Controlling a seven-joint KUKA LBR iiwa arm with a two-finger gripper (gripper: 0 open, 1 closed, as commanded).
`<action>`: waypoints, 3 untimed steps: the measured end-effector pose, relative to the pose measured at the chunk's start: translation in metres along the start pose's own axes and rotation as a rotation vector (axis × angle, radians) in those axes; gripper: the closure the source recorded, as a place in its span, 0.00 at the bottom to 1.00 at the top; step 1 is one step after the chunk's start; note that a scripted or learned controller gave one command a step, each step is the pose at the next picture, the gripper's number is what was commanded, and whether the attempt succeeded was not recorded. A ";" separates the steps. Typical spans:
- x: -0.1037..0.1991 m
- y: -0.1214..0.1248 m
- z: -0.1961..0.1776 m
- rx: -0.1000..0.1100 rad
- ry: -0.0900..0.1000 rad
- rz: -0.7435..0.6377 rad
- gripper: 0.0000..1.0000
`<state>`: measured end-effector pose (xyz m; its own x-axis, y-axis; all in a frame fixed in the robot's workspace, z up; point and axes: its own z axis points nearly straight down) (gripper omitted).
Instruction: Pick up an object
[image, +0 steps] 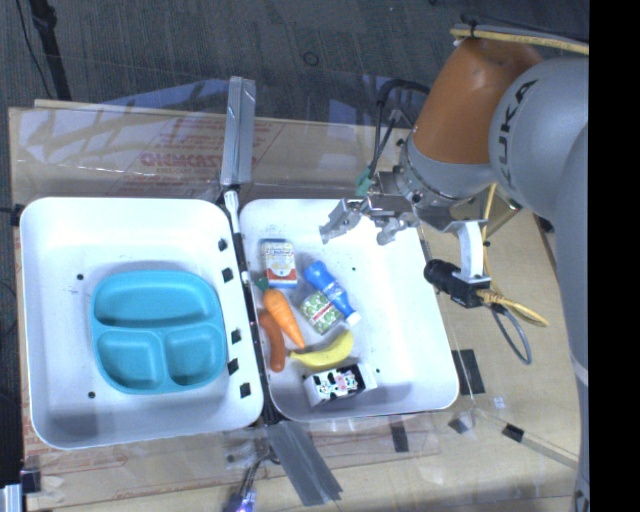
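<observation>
While the arm hangs over the right bin, nothing is lifted yet, so the step in hand reads as the approach.
Tool: the tool sits above the bin's upper part, its two fingers spread apart with nothing between them.
Right bin: the right bin holds all the loose items, clustered toward its left wall.
Carton: a small carton lies at the top of the cluster, just beside the wall.
Bottle: a blue bottle lies slanted below the tool, with a green packet touching it.
Carrot: the carrot lies near the left wall, its lower end close to the banana.
Box: a black-and-white box rests near the bin's lower edge.
Left bin: the left bin carries a blue tray, well apart from the tool.
Best target: probably the bottle, the nearest item with free space on its right side.
Doing it well: turn the fingers across the bottle's narrow width, descend straight, and close only once both fingers straddle it.
Risk: the packet pressed against it may be pinched too or push the bottle aside.
</observation>
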<state>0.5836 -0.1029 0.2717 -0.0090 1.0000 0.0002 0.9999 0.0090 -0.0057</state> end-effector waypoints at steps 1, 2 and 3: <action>-0.036 -0.004 0.103 0.000 0.000 0.039 0.00; -0.043 -0.037 0.181 -0.002 0.001 0.013 0.00; -0.044 -0.037 0.171 -0.002 0.000 0.008 1.00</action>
<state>0.5463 -0.1473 0.1013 -0.0006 1.0000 0.0003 1.0000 0.0006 -0.0040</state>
